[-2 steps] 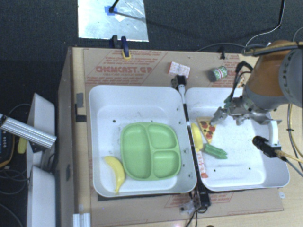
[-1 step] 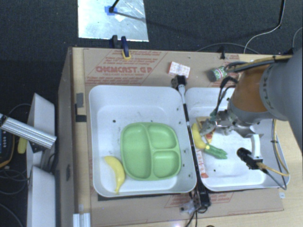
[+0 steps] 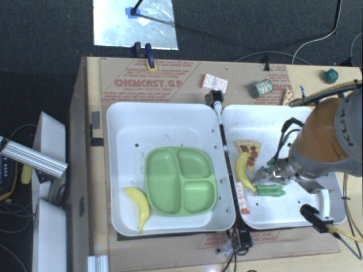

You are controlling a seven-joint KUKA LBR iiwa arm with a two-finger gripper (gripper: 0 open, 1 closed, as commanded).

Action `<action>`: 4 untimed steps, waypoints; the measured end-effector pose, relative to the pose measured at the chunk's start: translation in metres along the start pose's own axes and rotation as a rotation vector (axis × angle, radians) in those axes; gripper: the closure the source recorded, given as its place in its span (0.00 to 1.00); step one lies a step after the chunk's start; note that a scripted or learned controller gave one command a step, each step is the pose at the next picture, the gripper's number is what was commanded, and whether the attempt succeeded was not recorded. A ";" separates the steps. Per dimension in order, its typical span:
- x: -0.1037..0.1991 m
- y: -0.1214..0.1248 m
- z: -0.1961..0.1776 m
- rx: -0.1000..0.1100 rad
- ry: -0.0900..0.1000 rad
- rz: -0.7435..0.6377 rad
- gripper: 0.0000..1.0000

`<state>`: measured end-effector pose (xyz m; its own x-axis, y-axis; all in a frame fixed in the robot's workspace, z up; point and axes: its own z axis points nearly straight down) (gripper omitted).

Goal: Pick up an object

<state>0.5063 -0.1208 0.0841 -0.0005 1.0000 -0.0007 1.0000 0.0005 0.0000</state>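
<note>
The claw (image 3: 265,175) sits low in the right bin (image 3: 295,222), at the end of a grey arm (image 3: 332,135) with an orange band. Its tip is small and blurred, so I cannot tell whether it is wide, narrow, or holding anything. Just below the claw lies a green pod-shaped toy (image 3: 270,190), possibly a pea pod. Just left of the claw lies a yellow banana (image 3: 244,171), and above the banana a pizza slice toy (image 3: 249,148) with red spots. All three rest on the right bin's floor.

Left of the right bin, touching it along a black divider, is the left bin (image 3: 130,123). It holds a green divided plate (image 3: 181,180) with three compartments and a second banana (image 3: 138,206) at the plate's lower left.

Behind the left bin, the brown board (image 3: 170,81) carries red lettering that seems to read "CHEMCAST GP". A small green can (image 3: 262,88) stands behind the right bin.
</note>
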 end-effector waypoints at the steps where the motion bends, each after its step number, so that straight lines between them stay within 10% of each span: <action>1: 0.003 0.087 -0.001 -0.003 0.000 -0.003 0.00; 2: 0.026 0.047 -0.001 -0.005 -0.005 0.002 0.00; 3: 0.028 0.103 -0.002 -0.007 -0.007 -0.001 0.00; 4: 0.030 0.103 -0.012 -0.007 -0.003 -0.003 1.00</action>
<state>0.6094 -0.0910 0.0964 -0.0039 1.0000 -0.0036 1.0000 0.0039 0.0066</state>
